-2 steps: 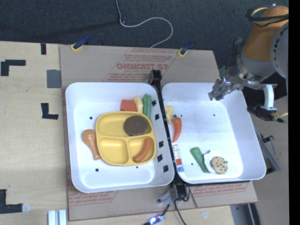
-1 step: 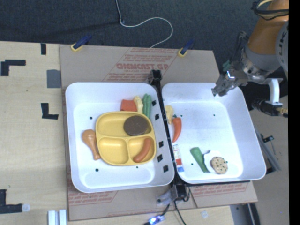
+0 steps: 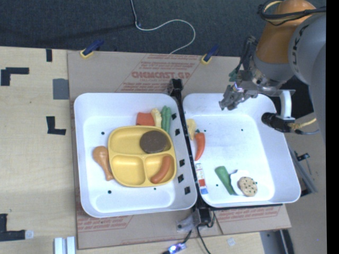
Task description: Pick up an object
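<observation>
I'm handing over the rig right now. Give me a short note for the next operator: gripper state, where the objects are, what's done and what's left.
Gripper: above the right white bin's far rim, holding nothing visible.
Right bin: green toy vegetable and round speckled cookie near front; orange toy carrot at left wall.
Left white bin: yellow divided plate with brown round patty and orange sausage; tan drumstick beside it.
Done: nothing picked.
Left: descend, grasp, lift.

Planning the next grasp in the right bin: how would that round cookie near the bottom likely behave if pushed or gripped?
The cookie lies flat as a thin disc, so it would probably slide rather than roll. It looks like rigid toy food, likely light and stiff. It sits against the green vegetable and near the bin wall, so a push may jam it.
</observation>
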You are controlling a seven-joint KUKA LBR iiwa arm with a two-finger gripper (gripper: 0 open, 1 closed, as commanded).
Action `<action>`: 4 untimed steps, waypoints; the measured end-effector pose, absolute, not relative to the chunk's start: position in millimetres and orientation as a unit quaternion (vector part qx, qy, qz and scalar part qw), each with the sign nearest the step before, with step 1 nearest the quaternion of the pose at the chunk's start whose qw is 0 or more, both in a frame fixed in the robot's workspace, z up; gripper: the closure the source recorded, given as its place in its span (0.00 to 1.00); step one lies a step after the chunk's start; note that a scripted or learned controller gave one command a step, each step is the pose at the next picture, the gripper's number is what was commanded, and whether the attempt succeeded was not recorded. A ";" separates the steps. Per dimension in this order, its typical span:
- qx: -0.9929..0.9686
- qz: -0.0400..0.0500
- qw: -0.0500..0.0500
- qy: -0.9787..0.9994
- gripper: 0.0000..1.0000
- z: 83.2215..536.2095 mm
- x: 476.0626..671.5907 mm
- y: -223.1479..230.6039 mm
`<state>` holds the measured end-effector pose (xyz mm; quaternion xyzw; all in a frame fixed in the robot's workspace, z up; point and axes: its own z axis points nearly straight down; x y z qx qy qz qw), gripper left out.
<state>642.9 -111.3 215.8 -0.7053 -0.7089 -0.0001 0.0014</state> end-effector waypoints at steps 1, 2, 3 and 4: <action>-0.705 -0.001 0.001 -0.709 1.00 226.6 644.9 -51.5; -0.705 0.001 0.001 -0.709 1.00 214.6 645.0 3.5; -0.705 -0.001 0.000 -0.709 1.00 235.2 638.9 40.3; -0.707 0.002 0.001 -0.707 1.00 216.3 643.2 30.8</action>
